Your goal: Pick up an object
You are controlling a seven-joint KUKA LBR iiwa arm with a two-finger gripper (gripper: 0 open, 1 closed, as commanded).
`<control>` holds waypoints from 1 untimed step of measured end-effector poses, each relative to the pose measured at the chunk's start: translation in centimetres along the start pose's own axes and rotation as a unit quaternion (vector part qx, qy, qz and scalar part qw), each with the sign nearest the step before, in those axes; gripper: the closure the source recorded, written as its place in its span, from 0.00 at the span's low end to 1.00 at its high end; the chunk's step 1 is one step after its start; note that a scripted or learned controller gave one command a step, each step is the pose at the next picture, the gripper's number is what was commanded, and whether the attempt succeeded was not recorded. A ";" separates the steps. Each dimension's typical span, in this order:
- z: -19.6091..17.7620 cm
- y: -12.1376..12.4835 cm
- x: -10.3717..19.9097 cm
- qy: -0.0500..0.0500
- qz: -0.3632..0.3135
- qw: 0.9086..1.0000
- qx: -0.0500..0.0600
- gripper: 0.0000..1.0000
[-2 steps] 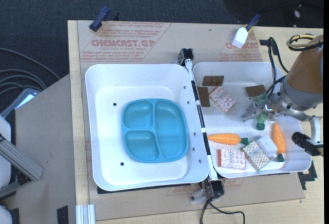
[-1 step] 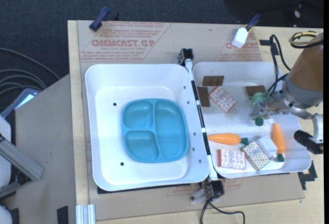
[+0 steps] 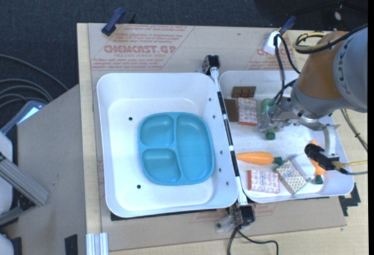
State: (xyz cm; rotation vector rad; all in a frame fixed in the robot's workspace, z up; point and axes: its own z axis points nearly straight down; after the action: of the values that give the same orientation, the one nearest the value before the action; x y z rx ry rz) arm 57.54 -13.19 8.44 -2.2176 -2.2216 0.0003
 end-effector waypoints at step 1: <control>-10.1 1.2 9.5 0.000 0.000 1.000 -0.001 1.00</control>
State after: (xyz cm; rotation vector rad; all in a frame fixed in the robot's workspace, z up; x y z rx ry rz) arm 58.77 -3.69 18.51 -2.2198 -2.2222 -0.0018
